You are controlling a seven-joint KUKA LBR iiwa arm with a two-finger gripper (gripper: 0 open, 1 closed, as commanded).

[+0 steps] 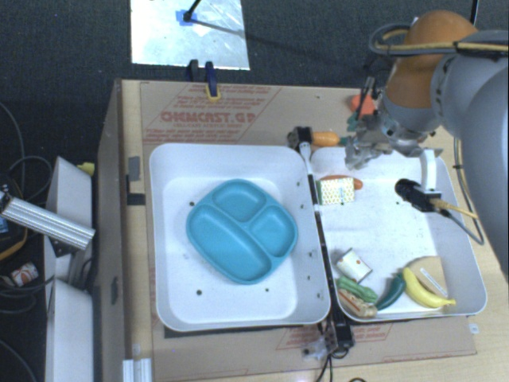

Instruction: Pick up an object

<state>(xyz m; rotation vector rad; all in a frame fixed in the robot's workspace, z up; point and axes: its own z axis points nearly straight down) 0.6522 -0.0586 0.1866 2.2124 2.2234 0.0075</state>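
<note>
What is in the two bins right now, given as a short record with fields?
left bin: blue divided plate
right bin, near end: banana, green pepper, white block
right bin, by the divider: small yellow box
gripper: over the right bin's far end

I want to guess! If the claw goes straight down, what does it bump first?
Probably bare floor of the right bin; the gripper hangs beside the yellow box, but depth is unclear.
</note>
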